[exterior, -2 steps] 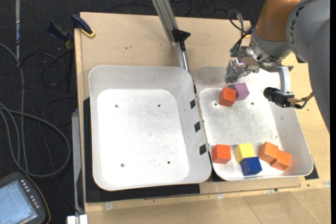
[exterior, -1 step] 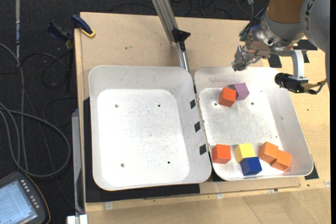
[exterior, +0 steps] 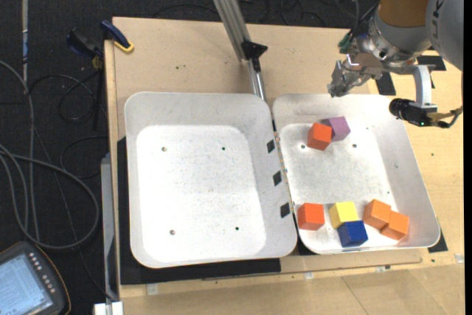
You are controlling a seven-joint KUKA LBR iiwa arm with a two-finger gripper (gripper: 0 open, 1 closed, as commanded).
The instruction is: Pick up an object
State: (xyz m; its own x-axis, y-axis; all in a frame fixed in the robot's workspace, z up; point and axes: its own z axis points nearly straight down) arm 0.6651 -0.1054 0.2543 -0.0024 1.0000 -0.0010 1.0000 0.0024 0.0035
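Along the left half of the bench point(exterior: 192, 55), the left bin point(exterior: 147, 158) carries no blocks; every candidate lies in the right bin point(exterior: 413, 166).

Going left to right across the right bin: an orange block point(exterior: 310, 215) sits at the near-left corner, just beside a yellow block point(exterior: 343, 213). A blue block point(exterior: 352, 233) touches the yellow one on its near side. Two more orange blocks point(exterior: 388, 219) lie pressed together toward the near-right corner. Toward the far edge, an orange cube point(exterior: 319, 136) stands touching a purple cube point(exterior: 339, 127).

The gripper point(exterior: 341, 82) hangs above the far edge of the right bin, beyond the orange and purple pair, with nothing between its fingers. How far those fingers stand apart cannot be told; they are dark and small against the bench.

Risks, as judged from this layout:
- The nearest pair is in contact. A descent onto either cube may land a finger on the neighbour, push both aside, or close on two at once.
- The near-edge blocks are crowded. Little gap exists for a finger between the yellow and blue blocks or between the two orange ones.
- The near-right blocks lie close to the bin wall, which may block a finger.
- The bin floor is smooth, so a glancing touch is likely to slide a block rather than seat it.

The blocks appear as small, solid-coloured cubes with flat faces and sharp edges. The orange cube at the far edge sits turned at an angle to the bin walls, so the wrist would need matching rotation.
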